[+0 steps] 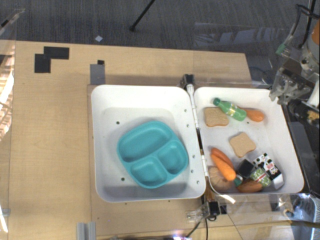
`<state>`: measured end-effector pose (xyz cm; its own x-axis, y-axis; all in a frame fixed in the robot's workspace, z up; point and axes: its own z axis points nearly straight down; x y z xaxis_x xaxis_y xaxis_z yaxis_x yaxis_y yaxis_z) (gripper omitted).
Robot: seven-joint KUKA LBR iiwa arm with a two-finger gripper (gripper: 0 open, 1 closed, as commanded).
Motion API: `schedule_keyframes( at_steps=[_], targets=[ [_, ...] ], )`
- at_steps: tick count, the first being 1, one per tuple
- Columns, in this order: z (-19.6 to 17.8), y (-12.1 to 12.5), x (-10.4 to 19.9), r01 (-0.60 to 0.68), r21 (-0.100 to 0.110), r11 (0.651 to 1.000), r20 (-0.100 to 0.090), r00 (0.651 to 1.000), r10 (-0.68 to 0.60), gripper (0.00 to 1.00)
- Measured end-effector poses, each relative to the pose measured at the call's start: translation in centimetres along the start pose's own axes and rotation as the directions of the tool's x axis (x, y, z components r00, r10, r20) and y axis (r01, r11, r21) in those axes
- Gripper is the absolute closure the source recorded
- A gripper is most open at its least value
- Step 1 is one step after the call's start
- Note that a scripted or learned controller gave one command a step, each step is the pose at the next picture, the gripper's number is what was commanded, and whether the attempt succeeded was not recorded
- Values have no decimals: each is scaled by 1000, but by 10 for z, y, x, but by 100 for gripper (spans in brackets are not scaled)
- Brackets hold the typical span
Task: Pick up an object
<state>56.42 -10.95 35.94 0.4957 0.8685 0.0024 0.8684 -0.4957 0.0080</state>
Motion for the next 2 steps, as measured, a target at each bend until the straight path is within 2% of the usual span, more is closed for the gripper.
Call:
schedule_keyframes(
  at_steps=[1, 2],
  targets=[
    [104, 2, -76, 59, 16, 998, 8, 998, -59, 100],
    [88, 5, -70, 78, 4, 997, 2, 997, -78, 100]
  ],
)
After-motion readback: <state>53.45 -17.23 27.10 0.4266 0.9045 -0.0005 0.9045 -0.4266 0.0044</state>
